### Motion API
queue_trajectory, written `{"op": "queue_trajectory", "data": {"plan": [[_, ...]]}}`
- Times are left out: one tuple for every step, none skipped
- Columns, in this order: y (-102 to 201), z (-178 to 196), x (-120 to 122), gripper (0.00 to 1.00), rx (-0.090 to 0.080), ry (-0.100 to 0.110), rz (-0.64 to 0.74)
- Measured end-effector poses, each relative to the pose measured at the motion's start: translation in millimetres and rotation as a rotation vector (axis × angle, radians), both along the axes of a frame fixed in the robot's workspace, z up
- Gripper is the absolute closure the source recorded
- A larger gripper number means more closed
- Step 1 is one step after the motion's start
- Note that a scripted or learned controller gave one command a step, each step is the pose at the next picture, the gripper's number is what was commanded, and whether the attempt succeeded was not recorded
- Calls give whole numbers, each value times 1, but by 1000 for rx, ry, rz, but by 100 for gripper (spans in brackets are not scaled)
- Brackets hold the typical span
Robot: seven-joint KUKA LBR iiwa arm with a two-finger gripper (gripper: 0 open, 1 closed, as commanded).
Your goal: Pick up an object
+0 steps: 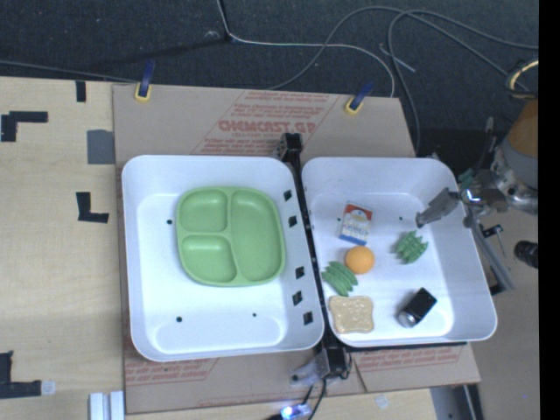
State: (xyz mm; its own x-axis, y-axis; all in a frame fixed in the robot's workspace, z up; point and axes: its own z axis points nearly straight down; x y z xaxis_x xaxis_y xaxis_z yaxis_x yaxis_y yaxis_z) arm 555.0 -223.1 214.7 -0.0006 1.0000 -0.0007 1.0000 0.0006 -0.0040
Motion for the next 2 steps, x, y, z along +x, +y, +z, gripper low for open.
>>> {"op": "queue_trajectory", "data": {"plan": [[6,-49,7,0,1,1,2],[6,-113,9,0,1,1,1]]}}
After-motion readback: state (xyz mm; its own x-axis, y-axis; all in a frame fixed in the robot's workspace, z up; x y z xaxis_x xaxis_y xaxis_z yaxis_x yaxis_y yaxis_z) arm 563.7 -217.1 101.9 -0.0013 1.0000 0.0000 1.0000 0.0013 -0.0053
